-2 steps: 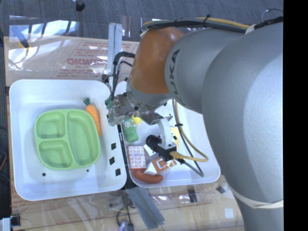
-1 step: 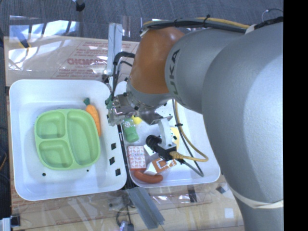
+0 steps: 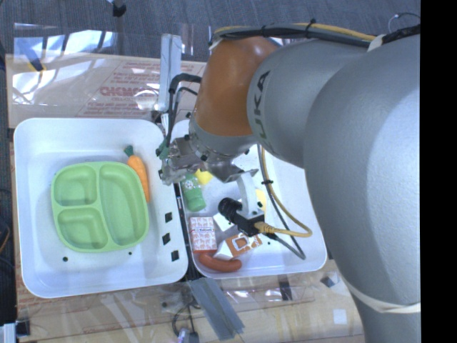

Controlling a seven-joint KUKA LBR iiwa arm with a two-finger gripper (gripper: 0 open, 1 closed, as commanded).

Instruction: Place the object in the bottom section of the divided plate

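Observation:
A light green divided plate (image 3: 100, 206) lies in the left bin (image 3: 32, 263), with two small sections on its left and one long section on its right. An orange carrot (image 3: 139, 174) with a green top rests against the plate's right rim. My gripper (image 3: 176, 167) hangs over the ridge between the two bins, right of the carrot. Just below it, a green bottle (image 3: 192, 194) lies at the left side of the right bin (image 3: 307, 252). A yellow item (image 3: 205, 178) peeks out beside the bottle, partly hidden by the wrist.
Along the right bin's front lie a white and red carton (image 3: 202, 233), a brown sausage (image 3: 218, 264) and a small orange packet (image 3: 243, 244). A black cable fitting (image 3: 235, 215) and yellow cable hang from the arm over that bin. The arm's bulk hides the bin's right half.

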